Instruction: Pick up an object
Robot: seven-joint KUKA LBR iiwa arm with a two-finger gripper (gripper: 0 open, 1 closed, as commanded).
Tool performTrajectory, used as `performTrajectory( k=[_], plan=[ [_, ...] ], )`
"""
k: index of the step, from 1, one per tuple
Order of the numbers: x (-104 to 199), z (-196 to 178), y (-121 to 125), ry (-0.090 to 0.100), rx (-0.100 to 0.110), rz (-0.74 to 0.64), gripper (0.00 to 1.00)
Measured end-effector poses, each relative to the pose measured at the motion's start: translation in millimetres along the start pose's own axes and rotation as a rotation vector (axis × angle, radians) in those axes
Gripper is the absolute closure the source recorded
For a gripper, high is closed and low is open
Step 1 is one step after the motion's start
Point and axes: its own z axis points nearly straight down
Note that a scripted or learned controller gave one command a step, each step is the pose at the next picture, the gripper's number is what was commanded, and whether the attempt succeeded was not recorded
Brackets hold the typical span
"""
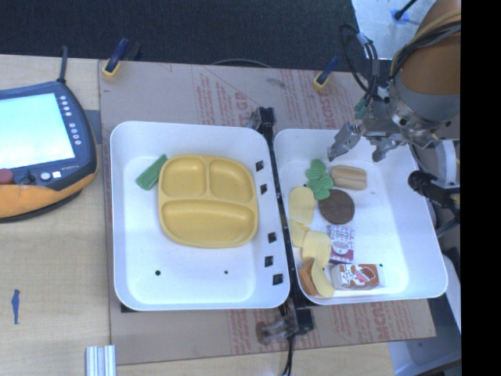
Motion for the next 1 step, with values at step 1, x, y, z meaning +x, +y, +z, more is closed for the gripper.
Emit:
performTrajectory(
  k=[1],
  plan=[
    [-34.0, 109.6, -45.6, 0.0, 0.011, 0.005, 0.0]
  ],
)
